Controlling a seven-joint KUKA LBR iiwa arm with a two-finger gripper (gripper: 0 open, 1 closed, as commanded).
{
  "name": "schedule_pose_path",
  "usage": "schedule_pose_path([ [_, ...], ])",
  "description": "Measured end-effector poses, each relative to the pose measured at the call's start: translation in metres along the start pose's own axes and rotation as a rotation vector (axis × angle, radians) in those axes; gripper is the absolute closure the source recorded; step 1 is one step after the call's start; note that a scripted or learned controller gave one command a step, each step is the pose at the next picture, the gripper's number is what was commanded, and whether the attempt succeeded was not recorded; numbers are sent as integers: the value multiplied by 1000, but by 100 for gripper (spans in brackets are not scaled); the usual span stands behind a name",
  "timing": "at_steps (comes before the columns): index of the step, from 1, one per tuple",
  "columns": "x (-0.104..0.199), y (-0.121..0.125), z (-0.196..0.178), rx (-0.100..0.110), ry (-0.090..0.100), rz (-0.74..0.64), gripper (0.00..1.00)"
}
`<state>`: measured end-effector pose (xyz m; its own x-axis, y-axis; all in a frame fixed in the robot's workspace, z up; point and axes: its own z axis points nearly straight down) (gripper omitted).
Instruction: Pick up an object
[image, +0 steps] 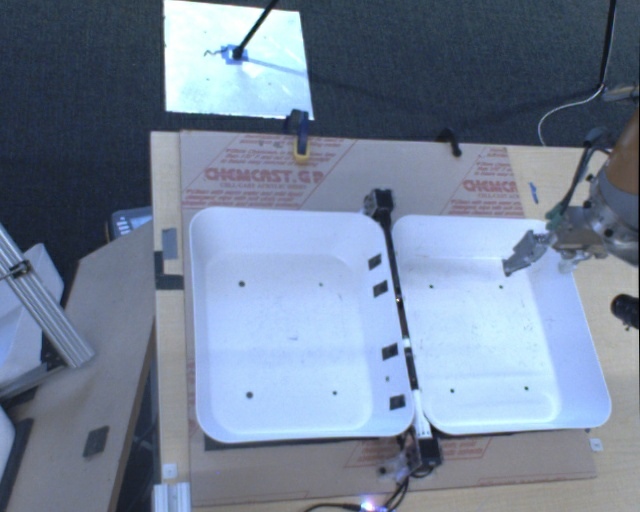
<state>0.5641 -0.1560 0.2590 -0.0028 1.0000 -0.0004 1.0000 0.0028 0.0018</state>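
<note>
My gripper hangs over the far right part of the right bin, near its back right corner. Its two grey fingers are spread apart, so it is open, and nothing sits between them. The arm comes in from the right edge of the view. The left bin lies beside the right one, and both show bare white floors with small dark dots.
A black clip strip joins the two bins along their shared edge. Under the bins lies a brown printed board. A shiny metal sheet sits at the back left. A cable loops at the back right.
</note>
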Motion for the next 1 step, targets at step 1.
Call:
schedule_pose_path([
  [1,0,1,-11,-4,-1,-3,100],
])
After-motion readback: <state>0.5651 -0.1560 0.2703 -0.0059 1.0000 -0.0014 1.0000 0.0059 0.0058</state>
